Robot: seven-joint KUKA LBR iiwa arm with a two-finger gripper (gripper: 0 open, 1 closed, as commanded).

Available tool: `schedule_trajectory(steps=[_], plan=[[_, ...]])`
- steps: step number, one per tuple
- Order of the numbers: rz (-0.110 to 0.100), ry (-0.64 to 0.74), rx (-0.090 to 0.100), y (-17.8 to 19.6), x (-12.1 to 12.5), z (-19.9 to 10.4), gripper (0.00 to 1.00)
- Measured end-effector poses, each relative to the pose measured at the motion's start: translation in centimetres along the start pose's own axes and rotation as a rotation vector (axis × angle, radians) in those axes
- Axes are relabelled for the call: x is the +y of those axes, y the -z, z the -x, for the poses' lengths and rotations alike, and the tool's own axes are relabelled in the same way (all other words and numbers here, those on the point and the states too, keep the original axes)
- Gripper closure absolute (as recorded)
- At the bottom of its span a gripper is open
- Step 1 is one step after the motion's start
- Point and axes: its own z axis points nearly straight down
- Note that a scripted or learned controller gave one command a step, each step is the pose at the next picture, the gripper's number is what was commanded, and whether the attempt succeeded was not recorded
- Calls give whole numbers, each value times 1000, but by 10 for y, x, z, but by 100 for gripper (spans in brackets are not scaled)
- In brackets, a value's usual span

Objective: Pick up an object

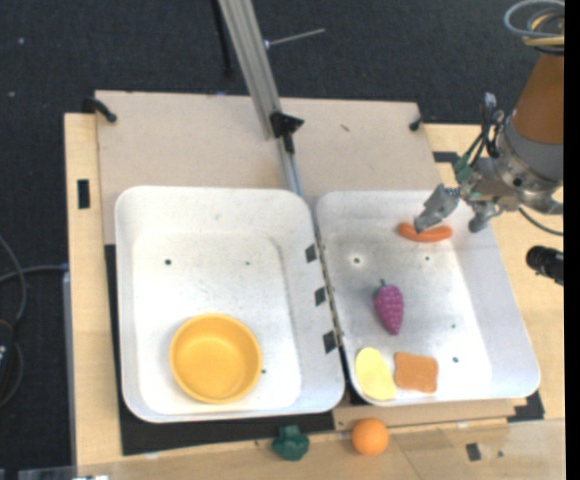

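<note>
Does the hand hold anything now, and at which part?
Nothing is held. The hand is open above the right bin, its fingers apart, with the orange carrot lying just below one finger.

The worktop (pixel 85 268) (pale wood) bears two white bins (pixel 220 218) side by side; at its front edge lie an orange ball (pixel 370 436) and a green toy (pixel 291 443).

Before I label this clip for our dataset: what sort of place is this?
Probably a robotics lab grasping bench: a robot arm over two white bins, toy items like a yellow bowl and purple grapes, and an aluminium mounting rail.
</note>
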Motion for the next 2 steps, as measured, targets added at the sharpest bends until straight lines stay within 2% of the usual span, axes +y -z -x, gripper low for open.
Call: schedule_trajectory(steps=[1, 2], plan=[[0, 0, 0, 0, 0, 0, 0], [-6, -3, -1, -57, -9, -2, 0]])
